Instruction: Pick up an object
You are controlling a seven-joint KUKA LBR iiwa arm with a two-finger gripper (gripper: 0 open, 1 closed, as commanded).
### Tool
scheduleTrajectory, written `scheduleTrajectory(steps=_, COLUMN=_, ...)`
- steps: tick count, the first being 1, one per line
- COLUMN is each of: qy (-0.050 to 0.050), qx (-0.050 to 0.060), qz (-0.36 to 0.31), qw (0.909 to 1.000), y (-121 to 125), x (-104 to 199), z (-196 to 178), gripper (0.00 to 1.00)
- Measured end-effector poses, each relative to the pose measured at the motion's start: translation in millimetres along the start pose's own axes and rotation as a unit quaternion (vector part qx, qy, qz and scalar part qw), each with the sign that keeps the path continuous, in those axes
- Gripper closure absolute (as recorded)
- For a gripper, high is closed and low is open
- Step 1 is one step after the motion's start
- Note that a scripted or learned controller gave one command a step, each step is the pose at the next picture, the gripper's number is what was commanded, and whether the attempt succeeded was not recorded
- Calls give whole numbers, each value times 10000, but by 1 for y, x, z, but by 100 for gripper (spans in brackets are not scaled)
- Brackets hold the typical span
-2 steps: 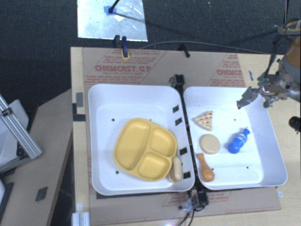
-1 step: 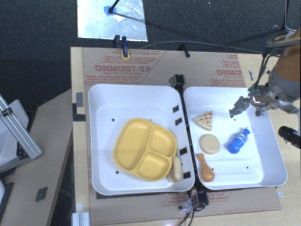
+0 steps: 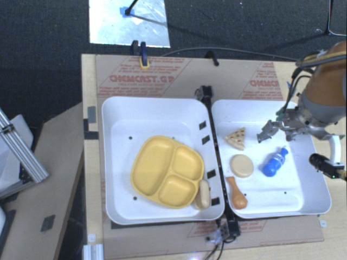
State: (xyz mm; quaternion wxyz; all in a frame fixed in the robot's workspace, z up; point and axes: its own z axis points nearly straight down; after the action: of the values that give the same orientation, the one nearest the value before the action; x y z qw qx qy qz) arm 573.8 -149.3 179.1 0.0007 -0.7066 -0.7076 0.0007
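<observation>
Camera view: the arm enters from the right and holds the gripper (image 3: pixel 275 130) above the right bin (image 3: pixel 312 199), over its far half toward the right edge. Fingers look spread apart with nothing between them. Nearest candidate is the blue bottle (image 3: pixel 275 162), lying tilted just on the near side of the gripper, around the bin's middle. Also in this bin: pizza slice (image 3: pixel 236 138) toward the left wall, round cookie (image 3: pixel 242 166) near it, orange drumstick (image 3: pixel 236 194) at the near-left corner. Left bin (image 3: pixel 116 145) carries a yellow divided tray (image 3: pixel 167 170) with a beige bread piece (image 3: pixel 203 194) touching its near-right edge. Judgement: approach stage, no grasp yet. To do well, centre over the bottle, turn the fingers across its narrow body, descend fully before closing
</observation>
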Motion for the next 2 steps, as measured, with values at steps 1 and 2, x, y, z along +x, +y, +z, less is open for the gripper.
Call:
scheduleTrajectory(steps=1, qy=2, qx=-3, qz=-1, qw=10000, y=-4, x=2, z=43, gripper=0)
scheduleTrajectory(steps=2, qy=-6, qx=-29, qz=-4, qw=10000, y=-2, x=1, z=29, gripper=100)
